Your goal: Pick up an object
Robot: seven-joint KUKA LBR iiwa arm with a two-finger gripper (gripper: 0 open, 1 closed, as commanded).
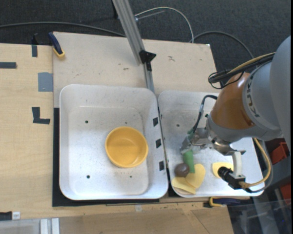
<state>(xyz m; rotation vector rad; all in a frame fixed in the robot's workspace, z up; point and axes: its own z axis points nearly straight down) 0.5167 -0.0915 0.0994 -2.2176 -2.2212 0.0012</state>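
hovering near the right bin's [172, 106] front edge, fingers [191, 143] state unclear.

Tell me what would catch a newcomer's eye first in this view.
The yellow bowl stands out first, sitting alone in the left bin. Next comes the grey arm with its orange band, reaching in from the right over the right bin. Below it, the gripper hovers over a green object, a small brown ball and a yellow piece clustered near the front edge.
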